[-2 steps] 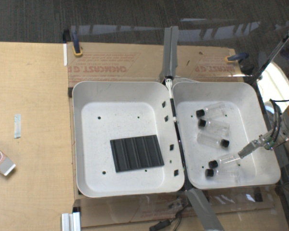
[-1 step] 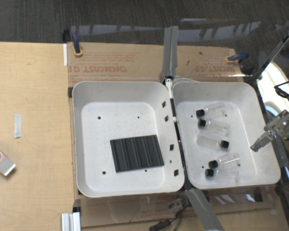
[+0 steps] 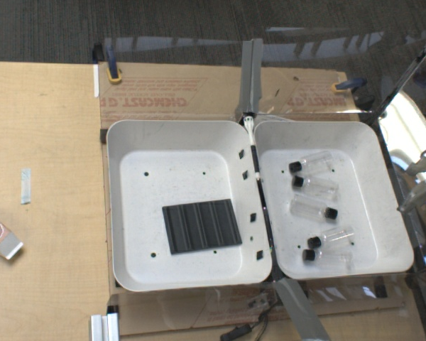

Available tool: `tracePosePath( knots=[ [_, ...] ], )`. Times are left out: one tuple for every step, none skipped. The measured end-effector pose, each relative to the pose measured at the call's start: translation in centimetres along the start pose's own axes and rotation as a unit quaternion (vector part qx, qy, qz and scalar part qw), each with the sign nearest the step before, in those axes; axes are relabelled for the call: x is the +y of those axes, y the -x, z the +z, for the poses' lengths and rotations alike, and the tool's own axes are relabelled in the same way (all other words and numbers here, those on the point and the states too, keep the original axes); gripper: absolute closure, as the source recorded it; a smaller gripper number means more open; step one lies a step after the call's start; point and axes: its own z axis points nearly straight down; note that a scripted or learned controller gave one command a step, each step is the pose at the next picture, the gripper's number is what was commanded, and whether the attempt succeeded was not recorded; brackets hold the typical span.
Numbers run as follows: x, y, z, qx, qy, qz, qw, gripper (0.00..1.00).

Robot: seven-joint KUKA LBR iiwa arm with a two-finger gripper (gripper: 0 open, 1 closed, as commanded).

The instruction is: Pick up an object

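Vials: five clear vials with black caps lie scattered in the right bin point(image 3: 383, 190), any of them a fair pick.
Left bin point(image 3: 128, 190): holds a black ribbed tray point(image 3: 201, 226) lying flat toward its near edge, well apart from the vials.
Vial nearest the divider point(image 3: 307, 166): lies toward the bin's far side, long axis roughly left-right, cap at its left end.
Second vial point(image 3: 314, 184): just beside the first on its near side, same lie.
Middle vial point(image 3: 314, 209): cap at its right end, with the most open floor around it.
Near pair: one vial point(image 3: 332, 239) and one shorter point(image 3: 319, 256) close together by the near wall.
End effector: I cannot tell its state; only part of the arm's frame point(image 3: 415, 183) shows at the surface's right edge, so the vials lie to the left of it.
In the way: judged little; the bin walls crowd the near pair.
Surface, left part: a small pink-and-white object point(image 3: 0, 236) and a thin strip point(image 3: 25, 186) lie outside the bins.
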Motion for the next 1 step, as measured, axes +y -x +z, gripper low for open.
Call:
tracePosePath(
  knots=[
    [0.03, 0.06, -13.70, 0.000, 0.000, -0.127, 0.9919, 0.00]
  ],
)
